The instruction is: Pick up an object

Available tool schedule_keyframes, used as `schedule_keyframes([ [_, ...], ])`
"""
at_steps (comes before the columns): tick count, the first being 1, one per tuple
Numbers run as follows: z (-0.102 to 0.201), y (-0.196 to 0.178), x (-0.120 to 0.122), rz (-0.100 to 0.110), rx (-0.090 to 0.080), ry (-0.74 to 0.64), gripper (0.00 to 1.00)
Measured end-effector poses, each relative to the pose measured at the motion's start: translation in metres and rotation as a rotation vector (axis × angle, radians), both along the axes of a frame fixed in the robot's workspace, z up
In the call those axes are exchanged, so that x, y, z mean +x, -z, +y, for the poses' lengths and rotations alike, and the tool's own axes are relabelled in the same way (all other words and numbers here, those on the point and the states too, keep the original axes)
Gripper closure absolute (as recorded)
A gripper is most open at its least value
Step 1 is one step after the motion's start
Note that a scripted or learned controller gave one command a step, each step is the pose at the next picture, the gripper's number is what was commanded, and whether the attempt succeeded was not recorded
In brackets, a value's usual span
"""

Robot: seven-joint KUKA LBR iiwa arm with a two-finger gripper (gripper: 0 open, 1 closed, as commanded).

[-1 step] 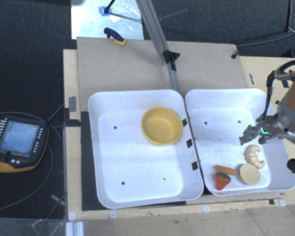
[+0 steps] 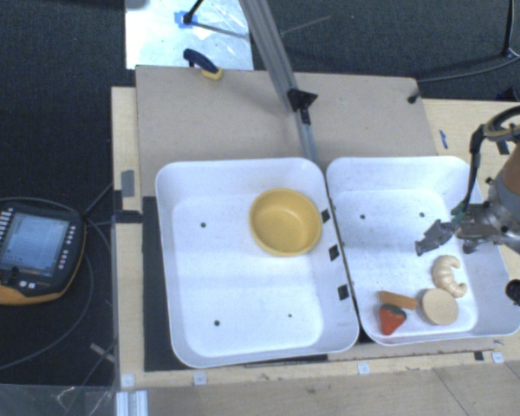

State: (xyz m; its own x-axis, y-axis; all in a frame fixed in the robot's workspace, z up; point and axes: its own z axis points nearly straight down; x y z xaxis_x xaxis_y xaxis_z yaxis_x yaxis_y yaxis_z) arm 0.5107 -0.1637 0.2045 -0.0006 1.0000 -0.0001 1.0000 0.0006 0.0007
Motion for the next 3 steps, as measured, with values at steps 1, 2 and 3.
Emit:
schedule_keyframes([
  [1, 0.007, 0.060, 0.000, 0.005, 0.001, 0.000, 0.00],
  [2, 0.007, 0.112, -0.001, 0.004, 0.001, 0.001, 0.00],
  [3, 0.007, 0.099, 0.000, -0.001, 0.000, 0.001, 1.00],
])
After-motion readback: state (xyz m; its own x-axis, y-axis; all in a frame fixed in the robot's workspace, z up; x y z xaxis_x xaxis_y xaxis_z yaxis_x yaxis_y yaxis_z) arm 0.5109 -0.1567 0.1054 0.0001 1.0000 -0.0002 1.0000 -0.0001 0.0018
